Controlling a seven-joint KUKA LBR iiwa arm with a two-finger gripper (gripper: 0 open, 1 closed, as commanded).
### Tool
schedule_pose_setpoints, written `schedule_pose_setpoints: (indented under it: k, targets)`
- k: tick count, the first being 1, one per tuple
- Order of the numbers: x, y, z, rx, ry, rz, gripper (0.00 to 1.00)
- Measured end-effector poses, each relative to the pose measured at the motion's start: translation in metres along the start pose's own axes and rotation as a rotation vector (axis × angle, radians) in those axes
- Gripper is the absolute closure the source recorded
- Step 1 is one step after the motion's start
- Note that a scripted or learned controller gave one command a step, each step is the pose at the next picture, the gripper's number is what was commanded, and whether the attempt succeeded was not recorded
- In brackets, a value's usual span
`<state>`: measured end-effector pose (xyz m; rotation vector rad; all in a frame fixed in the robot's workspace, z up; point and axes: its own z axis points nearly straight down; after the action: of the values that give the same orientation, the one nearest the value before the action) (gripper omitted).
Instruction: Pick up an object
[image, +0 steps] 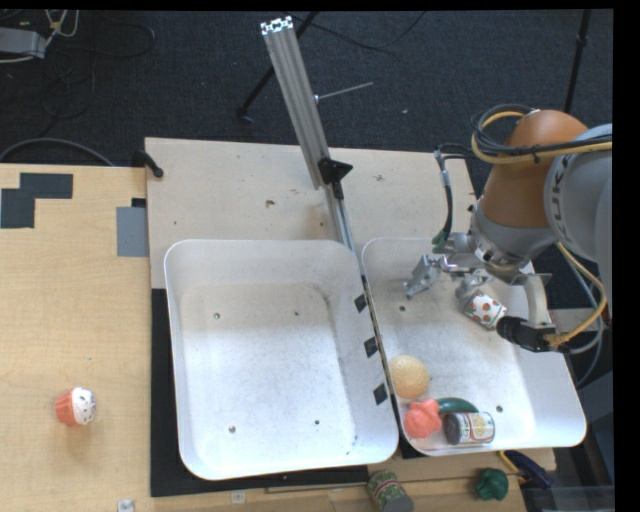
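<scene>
Gripper (447, 275), fingers spread and holding nothing, hovers over the right bin's (535, 400) far end. No pick is made yet, I judge: tan ball (409, 376), pink toy (422, 418) and small jar (469, 428) lie by its near edge. Left bin (190, 300) sits on a pale bench (230, 190); dark carpet (150, 80) lies beyond.

You've got even, diffuse overhead light, moderately bright. The white bins (265, 300) run near blown-out, with little surface detail. Shadows are soft and short, and the dark floor (150, 80) up top is underexposed. Overall the frame is slightly soft and grainy; small items lack sharp edges.
</scene>
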<state>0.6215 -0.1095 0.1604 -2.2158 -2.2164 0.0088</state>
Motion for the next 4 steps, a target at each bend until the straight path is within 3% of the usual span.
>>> schedule_pose_setpoints:
  k: [1, 2, 4]
  targets:
    - [0.007, -0.003, 0.063, 0.001, 0.001, 0.002, 0.00]
    - [0.005, -0.001, 0.048, -0.006, -0.001, 0.009, 1.00]
    - [-0.003, 0.001, -0.055, -0.014, -0.002, 0.001, 1.00]
